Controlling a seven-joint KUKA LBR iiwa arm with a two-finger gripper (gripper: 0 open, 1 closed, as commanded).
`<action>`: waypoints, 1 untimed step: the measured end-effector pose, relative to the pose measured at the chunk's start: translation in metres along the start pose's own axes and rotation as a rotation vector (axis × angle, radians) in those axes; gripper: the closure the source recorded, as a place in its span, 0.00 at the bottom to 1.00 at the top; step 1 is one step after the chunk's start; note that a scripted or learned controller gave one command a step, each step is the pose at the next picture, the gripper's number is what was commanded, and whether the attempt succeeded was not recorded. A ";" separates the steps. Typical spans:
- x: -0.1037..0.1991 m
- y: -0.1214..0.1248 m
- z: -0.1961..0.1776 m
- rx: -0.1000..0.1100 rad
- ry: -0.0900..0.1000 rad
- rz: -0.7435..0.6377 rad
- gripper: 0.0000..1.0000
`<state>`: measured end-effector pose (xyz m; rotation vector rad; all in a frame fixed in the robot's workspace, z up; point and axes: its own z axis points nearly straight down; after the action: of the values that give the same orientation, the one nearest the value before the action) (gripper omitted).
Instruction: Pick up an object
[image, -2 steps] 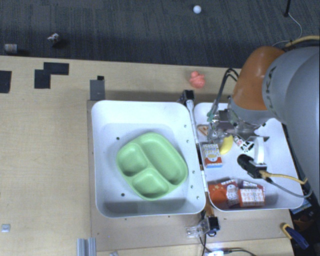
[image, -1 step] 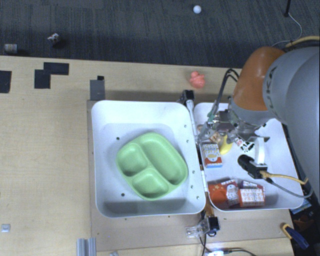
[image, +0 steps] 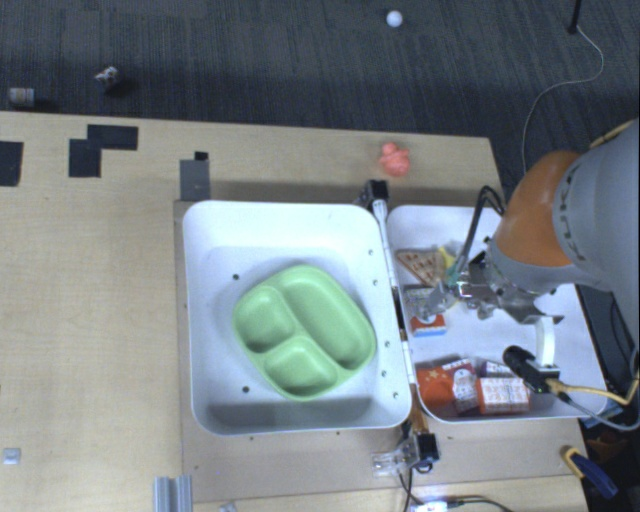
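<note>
My gripper (image: 441, 296) hangs low over the left side of the right bin (image: 575, 330), with the grey arm and its orange band behind it to the right. Just below the gripper lies a small box (image: 428, 323) in orange, white and blue. A brown patterned snack packet (image: 417, 265) lies just above the gripper, toward the bin's back. A red and orange package (image: 472, 388) lies along the bin's front wall. I see nothing lifted off the bin floor.
The left bin (image: 210, 300) holds a green divided plate (image: 303, 329). A pink lump (image: 395, 158) sits on the bench behind the bins. Black patches mark the bench at the far left.
</note>
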<state>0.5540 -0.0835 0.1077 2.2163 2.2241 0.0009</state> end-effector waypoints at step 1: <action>-0.008 -0.032 0.017 -0.020 0.001 0.001 0.00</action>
<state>0.5221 -0.0914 0.0908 2.2078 2.2138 0.0241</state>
